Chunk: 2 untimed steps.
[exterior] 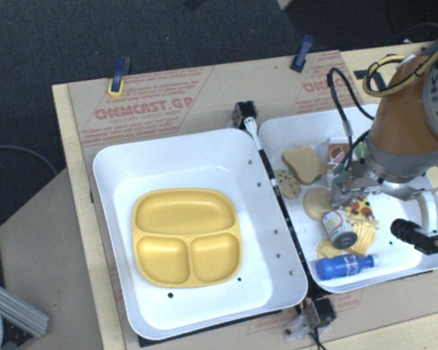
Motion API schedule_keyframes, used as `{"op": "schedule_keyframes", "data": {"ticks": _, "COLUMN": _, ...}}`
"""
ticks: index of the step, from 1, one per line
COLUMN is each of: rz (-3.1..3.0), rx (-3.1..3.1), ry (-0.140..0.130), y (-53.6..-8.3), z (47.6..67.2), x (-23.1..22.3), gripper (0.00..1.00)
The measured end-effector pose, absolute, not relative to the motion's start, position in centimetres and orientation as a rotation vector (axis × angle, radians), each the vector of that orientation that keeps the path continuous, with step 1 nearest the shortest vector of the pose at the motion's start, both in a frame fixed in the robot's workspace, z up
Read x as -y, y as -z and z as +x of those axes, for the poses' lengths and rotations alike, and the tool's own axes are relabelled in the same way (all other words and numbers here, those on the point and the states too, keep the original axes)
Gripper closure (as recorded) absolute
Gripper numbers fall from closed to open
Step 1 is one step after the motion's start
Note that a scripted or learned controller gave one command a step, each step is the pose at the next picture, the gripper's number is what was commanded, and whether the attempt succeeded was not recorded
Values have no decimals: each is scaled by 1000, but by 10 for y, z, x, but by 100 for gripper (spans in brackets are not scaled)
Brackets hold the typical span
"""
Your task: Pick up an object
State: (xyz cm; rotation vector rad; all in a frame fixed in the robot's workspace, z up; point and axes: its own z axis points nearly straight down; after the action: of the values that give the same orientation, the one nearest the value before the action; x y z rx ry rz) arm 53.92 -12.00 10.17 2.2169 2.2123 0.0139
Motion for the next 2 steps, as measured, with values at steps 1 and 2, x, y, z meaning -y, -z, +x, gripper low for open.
{"op": "schedule_keyframes", "data": {"ticks": 1, "rz": 2216, "rx": -2217, "ry": -6, "y": -165, "z": 540, "x": 124, "gripper": 100}}
{"op": "schedule_keyframes", "data": {"ticks": 2, "rz": 2215, "rx": -2217, "ry": -7, "y": -219, "z": 542, "x": 124, "gripper": 100}}
